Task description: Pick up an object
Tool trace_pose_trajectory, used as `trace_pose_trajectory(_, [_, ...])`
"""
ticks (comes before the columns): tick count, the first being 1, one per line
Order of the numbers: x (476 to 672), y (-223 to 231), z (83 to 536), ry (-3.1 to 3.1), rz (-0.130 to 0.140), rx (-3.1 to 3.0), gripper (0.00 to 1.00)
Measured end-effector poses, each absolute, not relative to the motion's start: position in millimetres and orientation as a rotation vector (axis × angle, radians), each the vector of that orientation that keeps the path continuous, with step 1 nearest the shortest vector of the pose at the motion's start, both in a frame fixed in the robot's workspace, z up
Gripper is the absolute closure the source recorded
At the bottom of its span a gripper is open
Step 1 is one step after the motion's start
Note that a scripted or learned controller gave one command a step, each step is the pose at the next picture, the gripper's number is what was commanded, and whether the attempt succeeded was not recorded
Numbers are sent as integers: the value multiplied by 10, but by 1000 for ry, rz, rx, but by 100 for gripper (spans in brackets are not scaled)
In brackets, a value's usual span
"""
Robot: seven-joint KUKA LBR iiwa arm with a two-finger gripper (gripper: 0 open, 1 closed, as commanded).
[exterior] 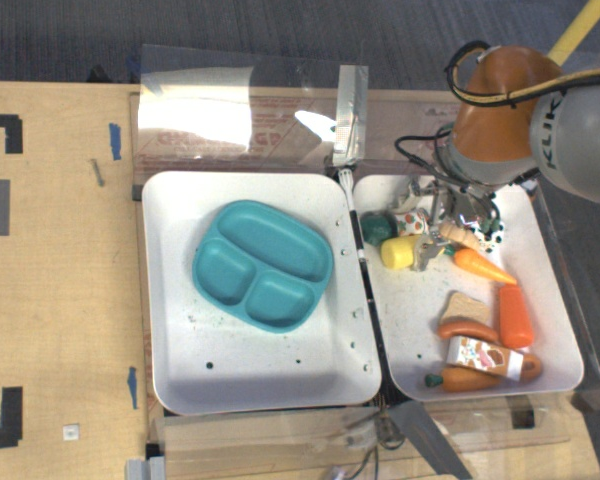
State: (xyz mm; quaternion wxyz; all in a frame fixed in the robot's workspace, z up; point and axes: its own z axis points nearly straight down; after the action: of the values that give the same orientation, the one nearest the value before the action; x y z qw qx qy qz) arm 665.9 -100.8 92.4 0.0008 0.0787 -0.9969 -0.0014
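Observation:
My gripper [435, 236] is low over the back left part of the right bin [560, 373], under the orange band of the arm [500, 103]. Directly at its tip lie a yellow toy [397, 254] and a small white patterned piece [412, 222]. A green toy [377, 228] rests just left of them against the bin's wall. An orange carrot [483, 264] lies right of the gripper, its pale end touching the gripper's side. No object is seen lifted off the bin floor.
Toward the front of the right bin lie an orange cylinder [515, 316], a bread-like toy [466, 316] and a small labelled bottle [490, 358]. The left bin [170, 368] holds a teal divided plate [265, 263]. A ridge [360, 278] separates the two bins.

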Motion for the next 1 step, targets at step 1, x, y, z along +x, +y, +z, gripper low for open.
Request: trace_pose_trajectory(1, [6679, -1001, 1050, -3138, -5, 247, 100])
